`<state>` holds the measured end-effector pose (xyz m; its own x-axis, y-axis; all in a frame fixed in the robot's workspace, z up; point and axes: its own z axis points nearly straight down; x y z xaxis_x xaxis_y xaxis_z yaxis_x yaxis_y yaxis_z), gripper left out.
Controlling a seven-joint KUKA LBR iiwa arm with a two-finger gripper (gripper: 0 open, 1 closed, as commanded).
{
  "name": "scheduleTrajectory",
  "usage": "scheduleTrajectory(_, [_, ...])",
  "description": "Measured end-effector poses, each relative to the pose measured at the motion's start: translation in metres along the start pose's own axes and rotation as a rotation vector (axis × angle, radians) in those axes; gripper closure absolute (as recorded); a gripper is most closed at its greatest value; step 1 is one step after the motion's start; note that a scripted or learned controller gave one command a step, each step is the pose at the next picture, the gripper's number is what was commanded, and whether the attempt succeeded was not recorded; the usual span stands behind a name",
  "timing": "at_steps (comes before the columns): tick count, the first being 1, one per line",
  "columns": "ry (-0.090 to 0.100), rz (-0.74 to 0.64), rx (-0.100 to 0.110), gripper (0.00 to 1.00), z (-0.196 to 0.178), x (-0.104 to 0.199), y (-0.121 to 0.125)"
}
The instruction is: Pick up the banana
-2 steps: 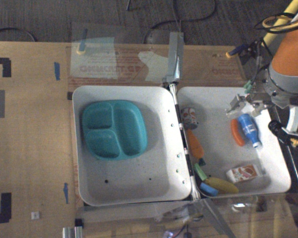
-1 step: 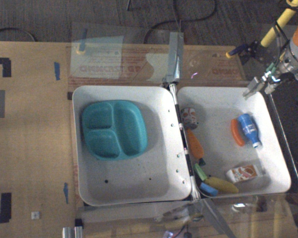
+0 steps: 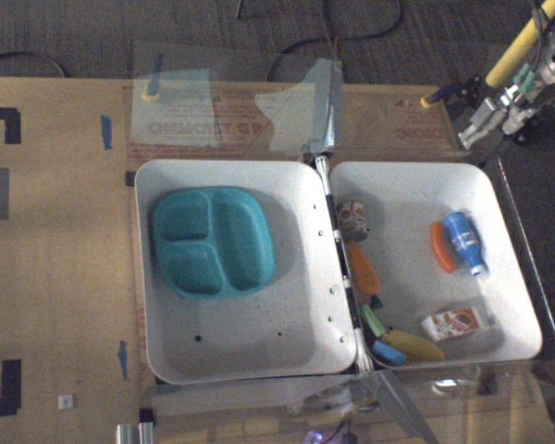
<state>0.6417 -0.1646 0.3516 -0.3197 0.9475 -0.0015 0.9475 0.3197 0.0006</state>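
Observation:
The banana is small and yellow and lies flat in the right bin, close to its front left corner. A blue piece touches its left end, and a green item lies just behind that. My gripper hangs beyond the right bin's far right corner, over the bench edge and far from the banana. A yellow tube runs up from it towards the top right. Nothing is between the gripper and the banana.
Also in the right bin are an orange carrot-like toy, a small can, a blue bottle beside an orange piece, and a small carton. A teal divided plate lies in the left bin.

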Motion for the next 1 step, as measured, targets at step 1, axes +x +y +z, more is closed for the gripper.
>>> scheduleTrajectory(1, [0.001, 0.102, 0.002, 0.00, 0.0441, -0.0232, -0.0746])
